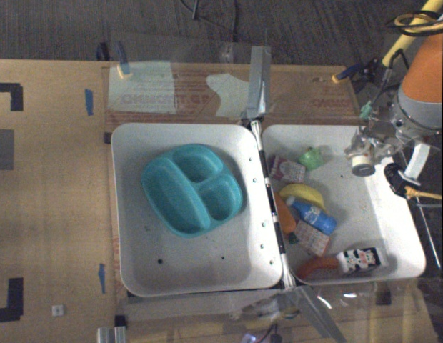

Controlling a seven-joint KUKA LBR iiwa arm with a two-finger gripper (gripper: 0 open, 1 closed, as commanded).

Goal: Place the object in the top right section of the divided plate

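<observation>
A teal divided plate (193, 189) with three sections lies in the left bin (136, 249), turned at an angle. My gripper (364, 157) hangs over the upper right part of the right bin (400, 227), at the end of the grey arm with the orange band (426, 68). It is above bare bin floor, to the right of a small green toy (311, 157). Nothing visible hangs below it.
Along the right bin's left side lie a pink packet (288, 168), a yellow banana (301, 193), a blue bottle (314, 218), an orange carrot (284, 216), a patterned packet (311, 239), a red sausage (318, 266) and a black-and-white carton (359, 260). A metal divider (268, 191) separates the bins.
</observation>
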